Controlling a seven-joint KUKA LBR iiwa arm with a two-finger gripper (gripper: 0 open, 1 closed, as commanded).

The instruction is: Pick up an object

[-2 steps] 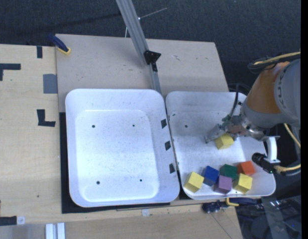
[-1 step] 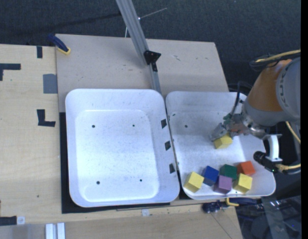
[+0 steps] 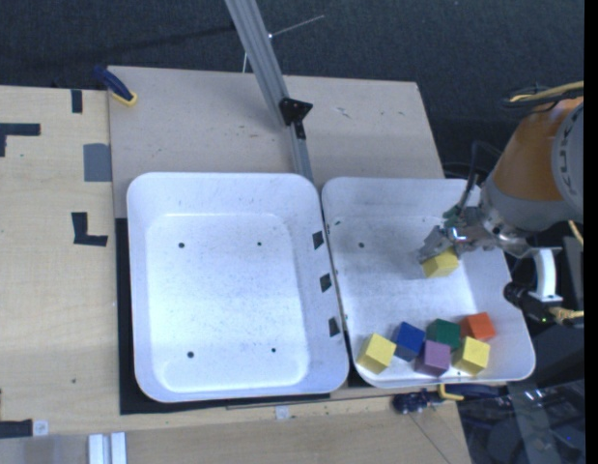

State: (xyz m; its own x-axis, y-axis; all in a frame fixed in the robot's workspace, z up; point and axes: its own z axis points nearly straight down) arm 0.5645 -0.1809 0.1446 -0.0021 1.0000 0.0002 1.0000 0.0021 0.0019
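My gripper reaches in from the right over the right bin, below the arm's orange band. A small yellow block sits tilted between its fingertips, and the gripper is shut on it. Along the bin's near edge lies a cluster of other blocks: a yellow one, a blue one, a purple one, a green one, an orange one and another yellow one.
The left bin stands beside the right one, rims touching. A slanted metal rail runs from the top down to the gap between the bins. A blue-and-yellow tool lies on the bench at the back left.
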